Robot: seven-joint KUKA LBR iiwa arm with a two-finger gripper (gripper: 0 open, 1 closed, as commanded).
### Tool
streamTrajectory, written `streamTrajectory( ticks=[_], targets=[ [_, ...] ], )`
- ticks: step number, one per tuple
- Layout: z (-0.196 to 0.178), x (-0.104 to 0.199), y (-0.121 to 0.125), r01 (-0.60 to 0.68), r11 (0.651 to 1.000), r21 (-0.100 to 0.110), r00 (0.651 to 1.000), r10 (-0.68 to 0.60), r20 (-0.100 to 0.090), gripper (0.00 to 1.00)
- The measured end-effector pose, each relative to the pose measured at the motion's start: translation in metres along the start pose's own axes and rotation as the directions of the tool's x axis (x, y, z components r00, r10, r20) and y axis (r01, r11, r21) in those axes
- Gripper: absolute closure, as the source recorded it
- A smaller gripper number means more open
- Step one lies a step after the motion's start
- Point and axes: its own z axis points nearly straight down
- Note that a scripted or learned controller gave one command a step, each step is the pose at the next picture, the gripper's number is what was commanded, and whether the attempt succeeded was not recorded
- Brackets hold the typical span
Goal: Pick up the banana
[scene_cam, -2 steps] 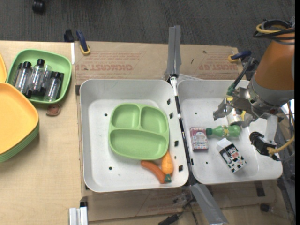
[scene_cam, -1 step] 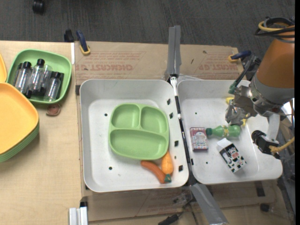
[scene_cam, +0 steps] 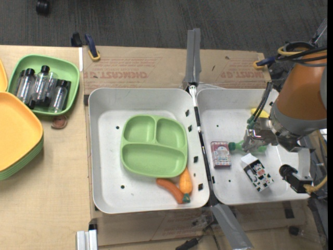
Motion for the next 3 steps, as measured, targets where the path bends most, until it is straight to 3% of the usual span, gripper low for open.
streamTrajectory(
  ticks=[1, 2, 3],
  targets=[
    [0.004, 0.008, -0.024, -0.2, 0.98, 0.0, 0.98, 0.2, 0.0, 1.0],
    [-0.014, -0.053, -0.019, 0.022, 1.0, -0.003, 1.0, -0.022, 0.001, 1.0],
    [0.007, -0.02, -0.021, 0.365, 0.931, -0.003, 0.931, -0.365, 0.001, 1.0]
  ],
)
